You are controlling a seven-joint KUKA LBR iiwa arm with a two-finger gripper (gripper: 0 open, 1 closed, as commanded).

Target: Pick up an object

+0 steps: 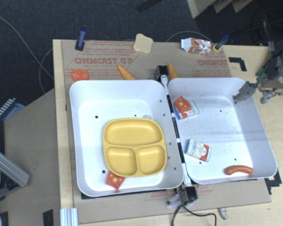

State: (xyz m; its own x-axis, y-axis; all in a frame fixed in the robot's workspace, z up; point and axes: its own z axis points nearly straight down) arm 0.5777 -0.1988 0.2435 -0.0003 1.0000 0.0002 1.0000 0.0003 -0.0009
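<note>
The right bin [254, 126] holds a red-and-white carton [185, 107] at its upper left. A smaller blue-and-white carton [198, 150] lies lower down, and an orange sausage [238, 170] sits near the front rim. My gripper [254, 94] hovers over that bin's upper right corner, well away from all three. It is open, with nothing between the fingers. In the left bin [85, 126] a yellow divided plate [134, 146] lies flat. A red piece with a star [115, 180] pokes out from under the plate's front left corner.
On the cardboard behind the bins lie a blue clip [80, 37], a bread slice [142, 43], a small carton [196, 45], an orange disc [79, 74] and two carrots [126, 72] [172, 71]. The bins' rims meet along the middle.
</note>
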